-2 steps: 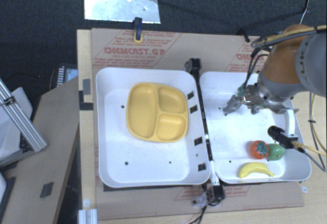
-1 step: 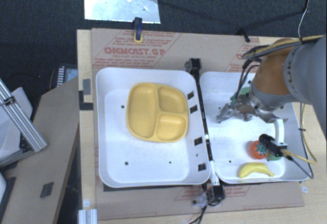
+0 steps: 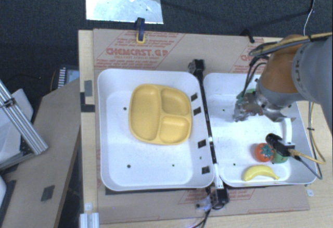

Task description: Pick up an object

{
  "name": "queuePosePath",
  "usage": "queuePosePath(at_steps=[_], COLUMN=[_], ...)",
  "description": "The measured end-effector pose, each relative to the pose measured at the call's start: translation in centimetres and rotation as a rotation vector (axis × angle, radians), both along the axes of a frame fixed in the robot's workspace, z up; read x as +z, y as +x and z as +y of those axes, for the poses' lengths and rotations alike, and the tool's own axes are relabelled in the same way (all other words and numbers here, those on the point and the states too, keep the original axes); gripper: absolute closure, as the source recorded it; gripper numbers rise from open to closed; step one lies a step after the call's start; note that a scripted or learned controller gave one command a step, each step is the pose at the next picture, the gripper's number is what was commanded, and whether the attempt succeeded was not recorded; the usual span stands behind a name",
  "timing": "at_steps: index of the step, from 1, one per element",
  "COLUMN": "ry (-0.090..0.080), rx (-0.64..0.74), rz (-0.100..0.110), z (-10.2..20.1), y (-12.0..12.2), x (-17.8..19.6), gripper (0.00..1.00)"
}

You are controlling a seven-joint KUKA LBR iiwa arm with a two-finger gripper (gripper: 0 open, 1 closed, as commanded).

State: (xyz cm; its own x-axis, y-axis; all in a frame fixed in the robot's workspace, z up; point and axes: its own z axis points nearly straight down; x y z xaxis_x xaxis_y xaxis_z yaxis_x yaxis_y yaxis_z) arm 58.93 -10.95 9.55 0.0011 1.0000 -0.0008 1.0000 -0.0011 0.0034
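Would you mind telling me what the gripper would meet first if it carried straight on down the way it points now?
Most likely the bare white floor of the right bin: the gripper points down there. The banana and orange ball lie off to the side. Depth is hard to judge.

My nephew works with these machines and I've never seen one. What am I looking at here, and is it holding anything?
One camera looks down at a slant on a bench. The grey robot arm with an orange band reaches in from the right; its gripper hangs low over the right shallow white bin. That bin holds a yellow plastic banana and a small orange-red round toy. The left shallow white bin holds a yellow divided plastic plate. I cannot tell whether anything is held.
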Motion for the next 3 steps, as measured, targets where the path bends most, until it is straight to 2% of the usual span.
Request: queuePosePath(at_steps=[3], ry=[-0.001], rx=[0.006], rz=[-0.005], z=[0.3], y=[1.1], x=[18.2], gripper=[1.00])
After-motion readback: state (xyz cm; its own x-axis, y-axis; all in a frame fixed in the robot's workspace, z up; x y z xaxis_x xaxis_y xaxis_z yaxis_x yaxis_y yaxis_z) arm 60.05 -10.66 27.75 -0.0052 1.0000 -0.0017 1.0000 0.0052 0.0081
